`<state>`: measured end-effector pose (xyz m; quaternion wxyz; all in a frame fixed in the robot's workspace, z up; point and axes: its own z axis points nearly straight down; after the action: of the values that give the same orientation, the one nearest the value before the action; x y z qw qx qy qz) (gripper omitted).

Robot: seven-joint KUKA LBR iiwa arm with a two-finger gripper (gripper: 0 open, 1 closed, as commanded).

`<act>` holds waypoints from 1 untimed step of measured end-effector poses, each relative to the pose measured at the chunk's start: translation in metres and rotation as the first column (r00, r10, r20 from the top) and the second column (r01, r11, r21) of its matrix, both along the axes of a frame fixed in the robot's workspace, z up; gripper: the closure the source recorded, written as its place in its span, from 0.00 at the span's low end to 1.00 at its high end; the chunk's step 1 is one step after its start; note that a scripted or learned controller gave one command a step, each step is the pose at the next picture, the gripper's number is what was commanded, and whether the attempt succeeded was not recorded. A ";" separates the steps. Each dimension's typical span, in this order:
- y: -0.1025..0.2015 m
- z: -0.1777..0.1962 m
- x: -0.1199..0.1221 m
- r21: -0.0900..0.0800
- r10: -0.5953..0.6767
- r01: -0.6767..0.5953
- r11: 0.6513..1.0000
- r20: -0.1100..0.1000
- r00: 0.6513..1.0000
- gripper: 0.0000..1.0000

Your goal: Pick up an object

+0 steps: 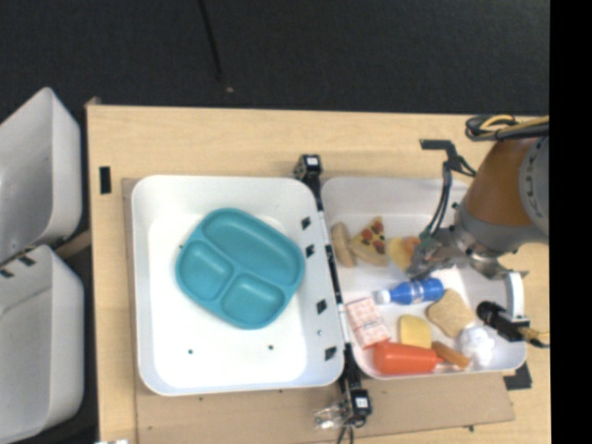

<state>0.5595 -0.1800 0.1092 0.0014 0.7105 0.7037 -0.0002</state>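
Several small items crowd the right bin (365, 191), where the end effector (421, 259) hangs low just above the blue-capped bottle (409, 293), grip state unreadable; approach step, likely needing a final descent and closure on the bottle.

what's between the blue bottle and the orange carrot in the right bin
In the camera view, a yellow block lies between the bottle and the carrot.

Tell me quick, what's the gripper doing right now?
Gripper: cannot be told; it sits low in the right bin, just above the blue bottle.
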 end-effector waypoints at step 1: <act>0.002 0.043 -0.004 0.001 0.002 -0.002 1.000 0.000 1.000 1.00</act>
<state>0.5552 -0.1783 0.1526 0.0010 0.7097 0.7045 0.0003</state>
